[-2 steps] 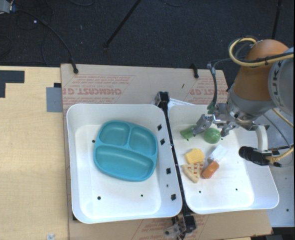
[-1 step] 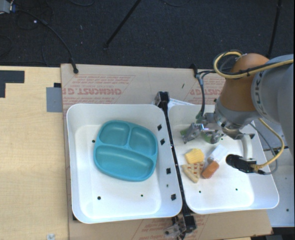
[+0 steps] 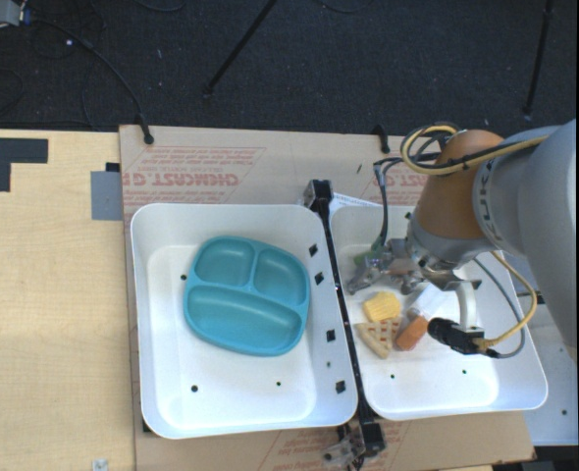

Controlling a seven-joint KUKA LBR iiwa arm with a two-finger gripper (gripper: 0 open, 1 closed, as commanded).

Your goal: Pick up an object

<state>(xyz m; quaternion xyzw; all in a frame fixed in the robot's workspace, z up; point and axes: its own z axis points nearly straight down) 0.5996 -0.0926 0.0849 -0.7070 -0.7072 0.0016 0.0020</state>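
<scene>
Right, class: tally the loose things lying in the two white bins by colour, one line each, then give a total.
Teal: 1, the divided plate
Yellow: 1, the block
Tan: 1, the wedge
Orange: 1, the sausage-shaped piece
Total: 4

Three small food pieces sit bunched in the right bin (image 3: 486,391), near its left wall. A pale yellow block (image 3: 381,307) lies flat; just below it is a tan waffle-textured wedge (image 3: 375,338), tip pointing down. An orange sausage-shaped piece (image 3: 410,333) rests tilted against the wedge's right side, touching it.
</scene>
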